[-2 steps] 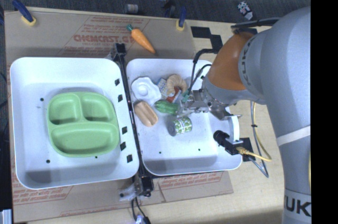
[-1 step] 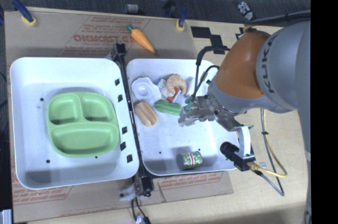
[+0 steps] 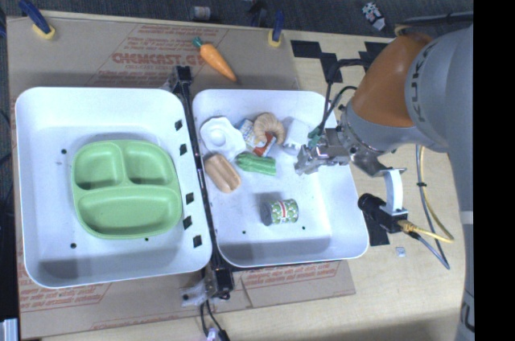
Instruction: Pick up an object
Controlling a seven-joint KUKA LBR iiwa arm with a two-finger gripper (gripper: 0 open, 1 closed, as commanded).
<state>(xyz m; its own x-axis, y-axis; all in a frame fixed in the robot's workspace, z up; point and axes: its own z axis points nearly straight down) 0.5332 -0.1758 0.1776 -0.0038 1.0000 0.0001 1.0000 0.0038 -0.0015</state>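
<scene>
Overhead, gripper (image 3: 310, 158) over right bin (image 3: 342, 239), grip state unclear; small green-labelled can (image 3: 282, 211) on side below.

The grey arm (image 3: 438, 82) comes in from the right, its orange band (image 3: 386, 90) bulging just above the wrist. It bends low and leftward, and the hand (image 3: 310, 158) sits at the end, small and metallic, pointing left and slightly downward.

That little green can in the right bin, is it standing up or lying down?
Lying down. The green can rests on its side on the right bin's floor, its label wrapping across and one round end facing sideways.
</scene>
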